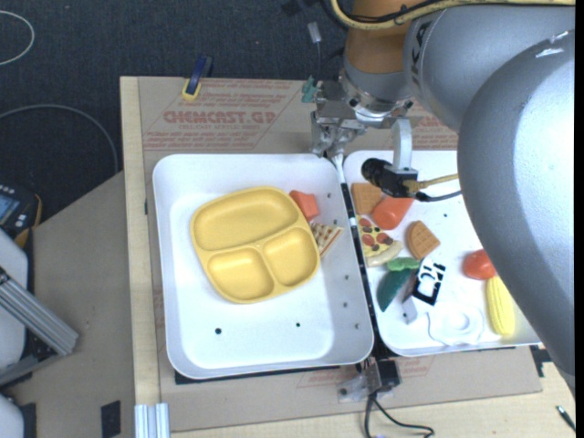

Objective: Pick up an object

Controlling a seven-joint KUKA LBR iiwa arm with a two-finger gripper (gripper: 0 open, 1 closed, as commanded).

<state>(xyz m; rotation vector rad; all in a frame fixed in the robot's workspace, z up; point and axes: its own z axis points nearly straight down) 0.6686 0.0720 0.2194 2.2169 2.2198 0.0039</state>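
Hidden and cut off: right bin, arm, tool tips

The grey arm [511, 108] runs off the top and right edges and covers the far right part of the right bin [429, 336]; the yellow corn [499, 307] and red piece [478, 265] sit partly under it. The tool [333, 146] is too small and cluttered to read at its tips. The worktop [146, 245] is cut off at the bottom edge.
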